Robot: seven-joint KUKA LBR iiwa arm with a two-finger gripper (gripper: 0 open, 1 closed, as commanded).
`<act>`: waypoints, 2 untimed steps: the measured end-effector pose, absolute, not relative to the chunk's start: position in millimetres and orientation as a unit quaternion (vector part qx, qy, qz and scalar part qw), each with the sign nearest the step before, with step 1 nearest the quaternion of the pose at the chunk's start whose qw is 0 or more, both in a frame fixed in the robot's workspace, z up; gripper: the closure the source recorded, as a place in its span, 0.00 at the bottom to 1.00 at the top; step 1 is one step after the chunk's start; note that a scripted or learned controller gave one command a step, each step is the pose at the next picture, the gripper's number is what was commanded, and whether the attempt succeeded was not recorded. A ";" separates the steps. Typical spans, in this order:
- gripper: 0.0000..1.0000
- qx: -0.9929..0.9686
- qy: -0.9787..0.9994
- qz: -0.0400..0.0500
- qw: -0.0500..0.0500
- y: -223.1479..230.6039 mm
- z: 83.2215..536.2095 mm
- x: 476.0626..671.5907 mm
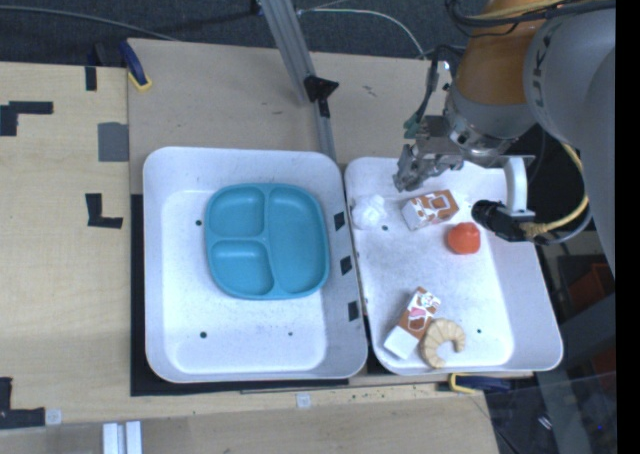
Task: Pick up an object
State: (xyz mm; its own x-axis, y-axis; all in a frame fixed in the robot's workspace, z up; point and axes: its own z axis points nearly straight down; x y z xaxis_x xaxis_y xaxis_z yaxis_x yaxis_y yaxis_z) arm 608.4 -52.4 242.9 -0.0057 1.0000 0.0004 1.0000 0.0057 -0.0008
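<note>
My gripper [412,178] hangs over the far end of the right bin [520,332], its fingertips just left of a small white and brown carton [431,209]. Nothing shows between the fingers. A clear crumpled wrapper [369,212] lies to the gripper's lower left. A red tomato-like ball [462,238] sits right of the carton. At the bin's near end lie a second white and brown carton [413,320] and a croissant [442,339] side by side.
The left bin [170,342] holds a blue divided plate [267,240]. A grey metal pole [285,22] slants down to the gap between the bins. The arm's orange band [510,32] and grey body fill the upper right.
</note>
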 end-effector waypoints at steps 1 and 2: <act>1.00 -0.705 -0.710 0.000 0.000 5.5 246.0 618.9; 1.00 -0.705 -0.710 0.000 0.001 60.6 234.0 643.3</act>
